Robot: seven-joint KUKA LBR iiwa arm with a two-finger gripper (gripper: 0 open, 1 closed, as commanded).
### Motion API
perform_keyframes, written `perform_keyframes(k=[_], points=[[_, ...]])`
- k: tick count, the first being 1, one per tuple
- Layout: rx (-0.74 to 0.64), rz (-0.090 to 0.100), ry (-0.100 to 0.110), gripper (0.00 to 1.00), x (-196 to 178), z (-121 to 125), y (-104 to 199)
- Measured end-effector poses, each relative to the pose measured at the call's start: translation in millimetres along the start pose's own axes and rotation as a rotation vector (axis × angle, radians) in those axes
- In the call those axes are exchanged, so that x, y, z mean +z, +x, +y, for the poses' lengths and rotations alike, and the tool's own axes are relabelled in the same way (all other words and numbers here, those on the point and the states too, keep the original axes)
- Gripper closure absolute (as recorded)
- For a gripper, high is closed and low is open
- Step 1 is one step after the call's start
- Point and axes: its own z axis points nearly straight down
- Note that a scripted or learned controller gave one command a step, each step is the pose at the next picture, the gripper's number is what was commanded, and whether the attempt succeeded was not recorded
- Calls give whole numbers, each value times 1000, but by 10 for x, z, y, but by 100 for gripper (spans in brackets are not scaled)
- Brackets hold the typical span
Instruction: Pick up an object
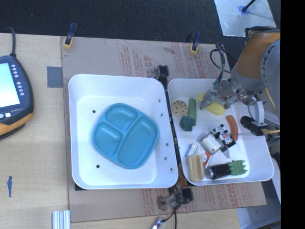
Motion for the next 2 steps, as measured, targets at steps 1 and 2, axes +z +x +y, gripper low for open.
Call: perform_keyframes(k=[1,2], points=[[-2,0,2,100,-104,-1,-9],[0,1,-4,100,-1016,-111,838]])
